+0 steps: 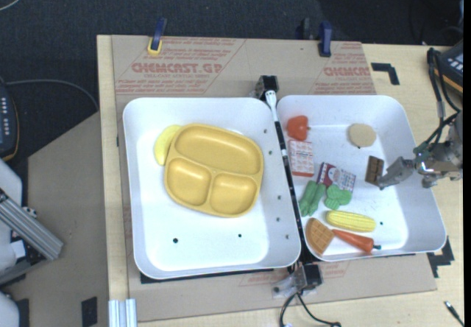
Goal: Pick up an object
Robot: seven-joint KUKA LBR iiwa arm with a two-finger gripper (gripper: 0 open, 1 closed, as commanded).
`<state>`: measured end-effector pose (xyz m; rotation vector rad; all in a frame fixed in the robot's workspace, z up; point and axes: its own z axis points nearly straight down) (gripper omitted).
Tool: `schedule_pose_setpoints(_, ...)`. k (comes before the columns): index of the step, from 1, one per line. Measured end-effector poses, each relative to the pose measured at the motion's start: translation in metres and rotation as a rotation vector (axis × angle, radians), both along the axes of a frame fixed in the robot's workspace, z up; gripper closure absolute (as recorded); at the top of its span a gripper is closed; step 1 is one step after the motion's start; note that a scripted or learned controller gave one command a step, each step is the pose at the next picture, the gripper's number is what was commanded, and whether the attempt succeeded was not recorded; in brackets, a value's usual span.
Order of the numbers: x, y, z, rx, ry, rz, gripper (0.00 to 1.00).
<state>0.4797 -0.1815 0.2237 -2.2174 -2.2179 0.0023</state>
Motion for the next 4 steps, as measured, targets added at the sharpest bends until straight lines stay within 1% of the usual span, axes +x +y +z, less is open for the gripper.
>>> schedule_pose_setpoints(1, 0.007, 0.008, -0.055, 0.001, 0.001, 0.001, 0.0)
schedule_pose_setpoints(2, -0.001, 0.01, -0.115, 0.001, 0.002, -0.001, 0.0)
schedule_pose_setpoints(3, -0.002, 0.011, -0.141, 0.0, 0.0, -0.001, 0.0)
schedule_pose_setpoints(4, -0.001, 0.01, -0.129, -0.002, -0.005, -0.002, 1.0)
